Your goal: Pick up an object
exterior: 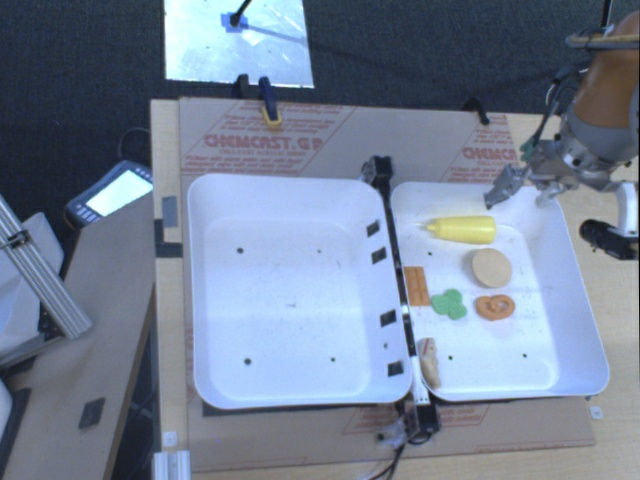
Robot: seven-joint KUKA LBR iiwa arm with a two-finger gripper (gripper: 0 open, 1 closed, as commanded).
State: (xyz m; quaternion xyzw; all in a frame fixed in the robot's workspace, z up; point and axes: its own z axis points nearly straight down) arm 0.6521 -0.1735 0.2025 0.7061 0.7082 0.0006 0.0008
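A robotics lab bench.
Two white bins (290, 288) sit on a clamped board (330, 133); beyond them lie dark carpet and a metal plate (238, 28), left an aluminium rail (40, 278).

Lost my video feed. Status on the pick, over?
Pincer above right bin's far edge, holding nothing. Yellow bottle nearest, lying flat, untouched. Round tan disc close beside it. Nothing blocking the way down.

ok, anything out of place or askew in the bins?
One oddity: a small tan object lies against the divider at the right bin's near-left corner, seemingly riding up the rim. The yellow bottle lies on its side.
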